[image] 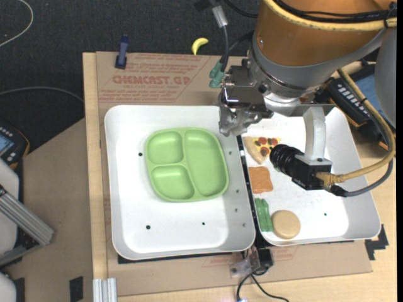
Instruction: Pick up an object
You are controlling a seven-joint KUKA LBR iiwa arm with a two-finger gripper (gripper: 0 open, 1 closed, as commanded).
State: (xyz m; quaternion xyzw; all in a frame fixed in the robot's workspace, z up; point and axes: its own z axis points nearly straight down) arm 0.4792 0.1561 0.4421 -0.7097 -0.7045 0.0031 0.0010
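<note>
My gripper hangs over the ridge where the two bins meet, near their far edge, just above the far right corner of a green divided plate. That plate lies in the left bin. Several toy foods line the left side of the right bin: a pizza slice, an orange-brown slab, a green piece and a tan round bun. The pizza slice is just right of the gripper. Nothing is seen held.
A black cylindrical unit on the arm's wrist hangs over the right bin, with a cable trailing right. A cardboard sheet lies behind the bins, with a blue clip and a yellow piece at its far edge.
</note>
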